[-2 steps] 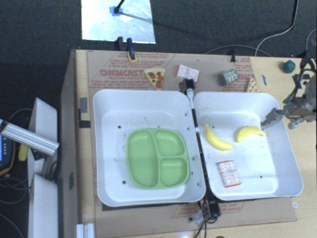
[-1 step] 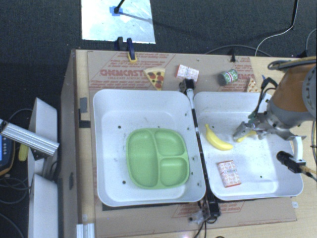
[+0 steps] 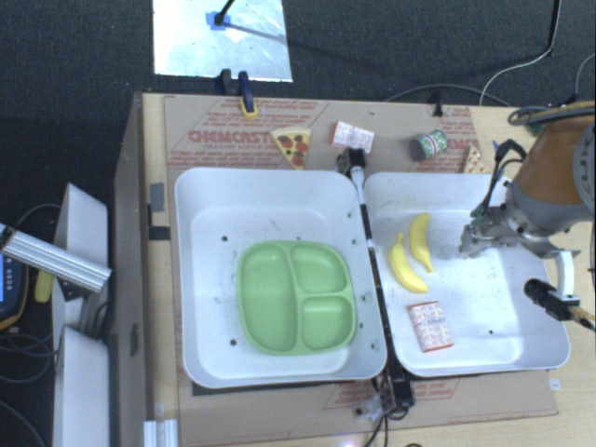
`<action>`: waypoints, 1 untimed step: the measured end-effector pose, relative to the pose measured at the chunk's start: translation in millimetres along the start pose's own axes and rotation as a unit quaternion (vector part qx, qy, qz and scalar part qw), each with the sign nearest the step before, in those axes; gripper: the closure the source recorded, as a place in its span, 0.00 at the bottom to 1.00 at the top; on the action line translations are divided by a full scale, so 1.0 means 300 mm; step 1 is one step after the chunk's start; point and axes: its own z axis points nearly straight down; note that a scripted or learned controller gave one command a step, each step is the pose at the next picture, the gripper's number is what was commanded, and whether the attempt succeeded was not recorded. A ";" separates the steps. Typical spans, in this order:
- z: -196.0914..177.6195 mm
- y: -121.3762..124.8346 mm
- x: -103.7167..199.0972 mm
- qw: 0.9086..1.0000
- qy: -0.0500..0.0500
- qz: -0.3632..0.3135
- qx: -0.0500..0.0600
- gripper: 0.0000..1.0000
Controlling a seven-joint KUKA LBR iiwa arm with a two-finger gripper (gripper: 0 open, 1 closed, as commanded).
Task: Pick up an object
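Observation:
Two yellow bananas lie side by side in the right bin: a larger one and a smaller one. A small red-and-white box lies flat nearer the front of that bin. My gripper hangs low over the right bin, just to the right of the smaller banana and apart from it. I see nothing held in it. The grey arm with its orange band comes in from the right edge.
The left bin holds a green divided plate. On the cardboard behind the bins lie a toy pizza slice, a white-and-pink packet, a green can and a cracker. A black divider runs between the bins.

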 end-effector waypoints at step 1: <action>0.000 0.000 0.000 1.000 0.000 0.000 0.000 0.00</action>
